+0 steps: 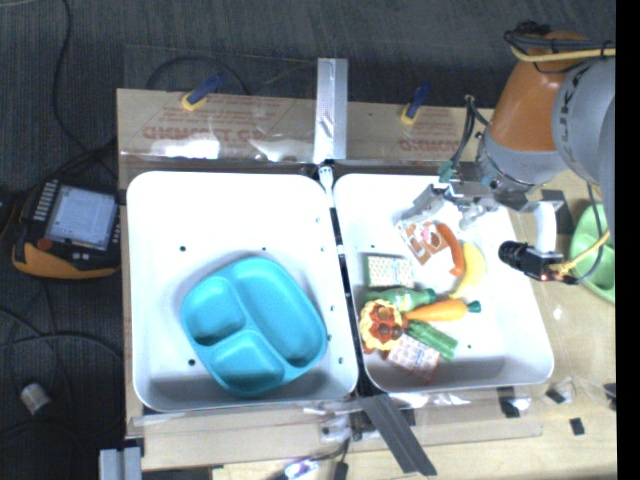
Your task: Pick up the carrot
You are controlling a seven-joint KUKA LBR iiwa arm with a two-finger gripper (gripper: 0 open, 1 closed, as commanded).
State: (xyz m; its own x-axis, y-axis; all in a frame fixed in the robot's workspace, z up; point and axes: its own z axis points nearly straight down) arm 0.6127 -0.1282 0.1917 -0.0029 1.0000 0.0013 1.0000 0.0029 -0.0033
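Note:
The carrot (pixel 440 311) is orange with a green stub at its right end. It lies almost level in the right bin (pixel 520 353), among other toy foods near the bin's middle. My gripper (pixel 452 200) hangs over the upper part of the right bin, above and slightly right of the carrot and well apart from it. Its fingers (pixel 425 204) look spread, and I see nothing between them.
Around the carrot lie a yellow banana (pixel 470 266), a red-and-white packet (pixel 424 239), a green bottle (pixel 395 297), a flower-shaped toy (pixel 381 325) and a checked packet (pixel 411 353). The left bin (pixel 160 218) holds a blue divided tray (pixel 253 322).

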